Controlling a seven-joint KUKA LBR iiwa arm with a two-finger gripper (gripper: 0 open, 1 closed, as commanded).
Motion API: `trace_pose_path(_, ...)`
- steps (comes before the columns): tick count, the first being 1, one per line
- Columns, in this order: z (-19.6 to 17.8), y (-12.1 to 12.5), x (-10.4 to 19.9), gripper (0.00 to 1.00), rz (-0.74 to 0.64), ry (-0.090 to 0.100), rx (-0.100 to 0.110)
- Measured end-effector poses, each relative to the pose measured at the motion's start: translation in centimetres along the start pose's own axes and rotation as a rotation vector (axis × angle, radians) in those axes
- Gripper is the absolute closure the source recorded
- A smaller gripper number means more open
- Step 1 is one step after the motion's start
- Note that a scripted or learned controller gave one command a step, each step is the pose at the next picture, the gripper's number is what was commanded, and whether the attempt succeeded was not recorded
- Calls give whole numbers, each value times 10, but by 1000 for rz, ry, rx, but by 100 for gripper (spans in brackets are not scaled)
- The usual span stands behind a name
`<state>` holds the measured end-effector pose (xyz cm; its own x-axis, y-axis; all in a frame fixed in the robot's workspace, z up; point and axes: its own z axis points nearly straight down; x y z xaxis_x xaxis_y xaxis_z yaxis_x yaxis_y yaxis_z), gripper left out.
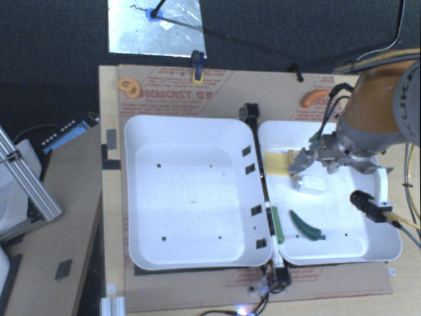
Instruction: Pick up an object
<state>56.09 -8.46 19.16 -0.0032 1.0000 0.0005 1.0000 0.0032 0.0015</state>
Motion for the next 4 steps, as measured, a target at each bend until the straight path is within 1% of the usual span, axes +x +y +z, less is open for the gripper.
trace_pose_path(1,-11,1,0,100,-2,0,-3)
trace_pose_path(2,-128,27,85,100,-11,3,-15)
trace_pose_path(3,-186,-44,211,100,-15,7,-5)
trace_pose_path(4,-201,-74,269,100,-9,3,-2)
